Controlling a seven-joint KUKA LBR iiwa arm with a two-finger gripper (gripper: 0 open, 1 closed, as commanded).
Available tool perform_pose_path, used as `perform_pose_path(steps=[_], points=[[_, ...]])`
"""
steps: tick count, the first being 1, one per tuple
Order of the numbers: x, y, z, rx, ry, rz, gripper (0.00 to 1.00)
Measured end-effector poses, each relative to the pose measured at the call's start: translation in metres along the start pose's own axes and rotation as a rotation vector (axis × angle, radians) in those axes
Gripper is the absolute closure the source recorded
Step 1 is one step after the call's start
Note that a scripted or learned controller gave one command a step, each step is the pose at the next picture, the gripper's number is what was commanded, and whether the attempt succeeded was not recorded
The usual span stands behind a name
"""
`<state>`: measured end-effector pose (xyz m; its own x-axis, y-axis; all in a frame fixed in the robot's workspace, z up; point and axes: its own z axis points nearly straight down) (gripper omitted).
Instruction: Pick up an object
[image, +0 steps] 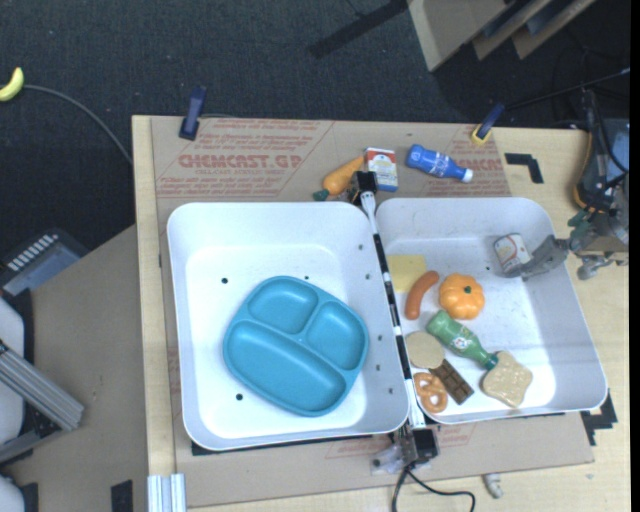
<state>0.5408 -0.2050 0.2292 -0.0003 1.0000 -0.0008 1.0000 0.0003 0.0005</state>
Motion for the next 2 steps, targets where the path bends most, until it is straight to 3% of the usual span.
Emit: perform_pose_path(steps=[1, 2], points=[[0.055, -0.013, 0.077, 0.003, 0.002, -0.001, 0.00], [0.092, 0.018, 0.145, 0.002, 0.002, -0.001, 0.00]])
